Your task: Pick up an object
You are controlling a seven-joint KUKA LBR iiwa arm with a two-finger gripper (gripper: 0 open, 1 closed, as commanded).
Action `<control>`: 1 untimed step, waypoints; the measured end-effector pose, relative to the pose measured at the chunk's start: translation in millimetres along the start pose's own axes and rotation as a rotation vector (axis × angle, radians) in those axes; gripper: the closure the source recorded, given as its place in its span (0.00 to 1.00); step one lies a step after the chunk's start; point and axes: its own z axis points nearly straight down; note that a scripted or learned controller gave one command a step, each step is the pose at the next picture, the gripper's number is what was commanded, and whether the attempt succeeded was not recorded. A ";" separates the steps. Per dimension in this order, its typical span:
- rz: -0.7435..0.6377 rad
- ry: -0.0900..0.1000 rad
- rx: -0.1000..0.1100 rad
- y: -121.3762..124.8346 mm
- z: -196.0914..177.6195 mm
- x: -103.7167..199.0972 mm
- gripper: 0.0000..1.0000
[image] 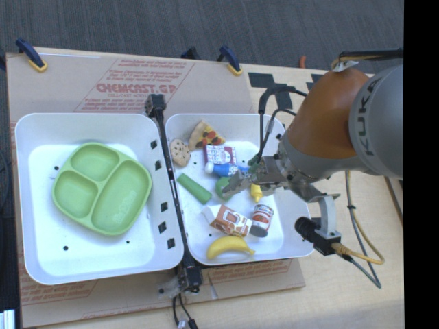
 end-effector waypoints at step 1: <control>-0.002 -0.001 0.000 37.0 141.4 0.9 0.00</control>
